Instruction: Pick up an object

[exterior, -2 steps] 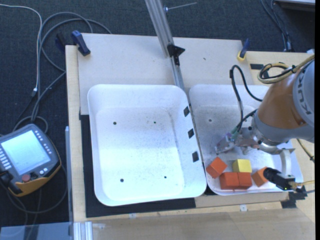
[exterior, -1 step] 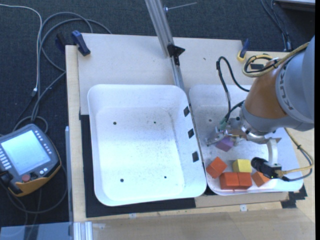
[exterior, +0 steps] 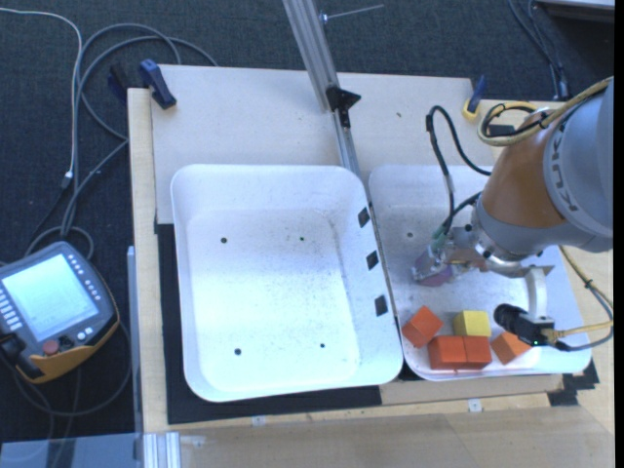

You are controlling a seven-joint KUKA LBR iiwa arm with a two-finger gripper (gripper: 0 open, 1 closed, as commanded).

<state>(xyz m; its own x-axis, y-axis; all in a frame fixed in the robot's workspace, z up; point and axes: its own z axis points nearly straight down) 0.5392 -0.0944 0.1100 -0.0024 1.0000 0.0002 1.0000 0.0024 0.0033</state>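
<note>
Orange foam-like cube (exterior: 421,326) just below gripper (exterior: 436,264): looks light, rigid; pinch flat opposite faces. Can't tell the gripper's state.

two white bins: the left bin (exterior: 273,281) is speckled with fine dark dots, the right bin (exterior: 409,222) holds orange blocks (exterior: 458,351) and one yellow block (exterior: 471,323). the arm (exterior: 546,183) is grey with an orange band, over a pale beige tabletop (exterior: 244,115).
</note>
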